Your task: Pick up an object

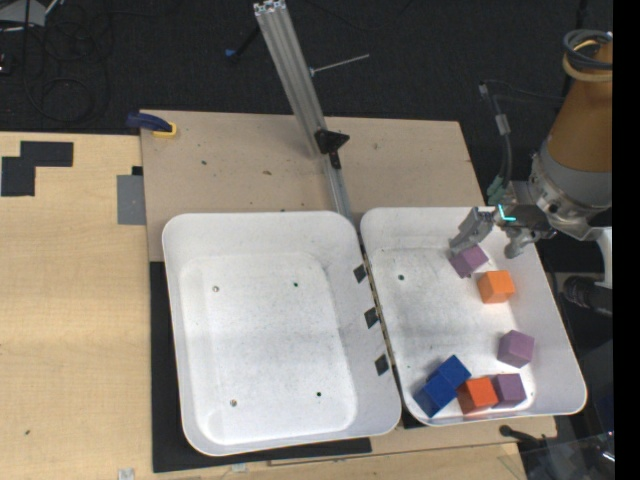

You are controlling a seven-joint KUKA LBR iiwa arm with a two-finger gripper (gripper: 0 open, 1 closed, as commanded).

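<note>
My gripper (493,240) hangs over the far part of the right bin (420,308), its two fingers spread apart and open with nothing between them. A purple block (467,260) lies just below the left fingertip (467,236), close to it or touching. An orange block (496,286) sits a little nearer the camera, below the gripper. Further toward the front of the bin lie another purple block (516,348), a blue block (443,384), a second orange block (478,394) and a small purple block (509,388).
The left bin (260,328) stands beside the right one, with black clips (371,316) along the shared edge. A slanted aluminium rail (298,88) rises behind the bins. The arm's orange band (588,108) is at the far right.
</note>
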